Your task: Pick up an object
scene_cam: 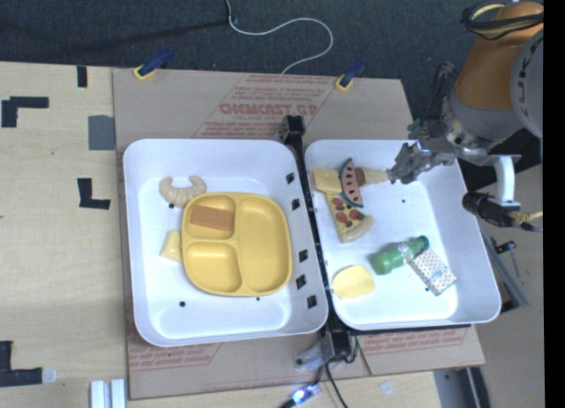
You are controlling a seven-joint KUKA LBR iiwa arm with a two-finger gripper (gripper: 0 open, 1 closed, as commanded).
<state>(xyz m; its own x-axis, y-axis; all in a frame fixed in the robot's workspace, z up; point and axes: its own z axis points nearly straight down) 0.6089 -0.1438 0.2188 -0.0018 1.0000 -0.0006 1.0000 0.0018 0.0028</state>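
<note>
The right bin (446, 212) holds a watermelon slice (351, 181) leaning on a yellow cheese wedge (325, 180), with a pizza slice (348, 216) just in front of them. Nearer the front lie a green bottle (395, 256), a patterned packet (434, 270) and a pale yellow round piece (353, 282). My gripper (406, 168) hangs over the back of this bin, just right of the watermelon slice, its tip pointing left. I see nothing held in it.
The left bin (141, 221) holds a yellow divided plate (256, 247) with a brown toast (212, 216) on it, a croissant (181, 189) and a small yellow wedge (170, 245). Black clips (305, 221) line the divider between the bins. The arm's grey body (494, 88) stands at the right.
</note>
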